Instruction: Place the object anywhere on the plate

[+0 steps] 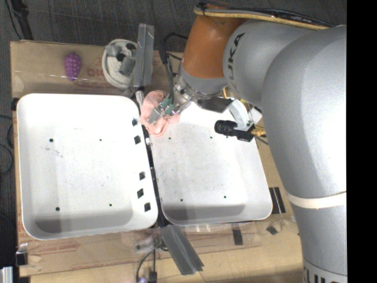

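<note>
Closest to you at the bottom there's a grey bracket (181, 251) poking out from under the seam between the two bins, sitting on the brown bench (76, 249). Then you've got the left bin (76, 164) and the right bin (212, 170) side by side, with a row of small black clips (141, 175) along the divide.

Look up at the far left corner of the right bin: that's where the pink object (158, 112) is, a soft crumpled-looking thing resting right on the bin's rim by the seam. The gripper (162, 108) is down on top of it, touching or overlapping it, but honestly you can't tell from this angle whether the claw is released or clenched, or whether it's really got the thing.

Just right of that, a black cylindrical part (231, 128) sticks out off the wrist, under the arm's orange band (209, 43).

Furthest back on the bench: a white coil of cable (119, 62), and well off to the left a small purple grape bunch (72, 65).
</note>
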`<state>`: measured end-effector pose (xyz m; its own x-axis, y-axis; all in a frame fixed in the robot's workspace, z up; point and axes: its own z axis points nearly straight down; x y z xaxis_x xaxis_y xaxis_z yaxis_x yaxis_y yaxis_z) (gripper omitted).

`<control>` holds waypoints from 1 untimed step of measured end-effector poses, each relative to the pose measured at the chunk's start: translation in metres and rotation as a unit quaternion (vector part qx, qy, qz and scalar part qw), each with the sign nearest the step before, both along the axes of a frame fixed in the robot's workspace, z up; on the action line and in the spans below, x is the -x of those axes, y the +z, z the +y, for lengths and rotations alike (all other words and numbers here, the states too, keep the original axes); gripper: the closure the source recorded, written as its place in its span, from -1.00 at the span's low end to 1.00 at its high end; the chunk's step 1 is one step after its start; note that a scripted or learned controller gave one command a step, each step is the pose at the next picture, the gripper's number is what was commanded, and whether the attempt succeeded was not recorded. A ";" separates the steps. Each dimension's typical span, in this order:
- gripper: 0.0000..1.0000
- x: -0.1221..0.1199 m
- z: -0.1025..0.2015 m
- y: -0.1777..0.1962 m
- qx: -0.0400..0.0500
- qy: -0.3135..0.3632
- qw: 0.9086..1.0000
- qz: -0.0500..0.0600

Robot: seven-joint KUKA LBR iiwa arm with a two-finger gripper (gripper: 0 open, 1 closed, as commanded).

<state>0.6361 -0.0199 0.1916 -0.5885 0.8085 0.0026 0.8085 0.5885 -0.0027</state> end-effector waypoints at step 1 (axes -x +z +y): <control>1.00 0.000 0.001 0.040 0.000 0.004 1.000 -0.001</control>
<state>0.6363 -0.0186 0.2317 -0.5946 0.8040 0.0017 0.8040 0.5946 -0.0011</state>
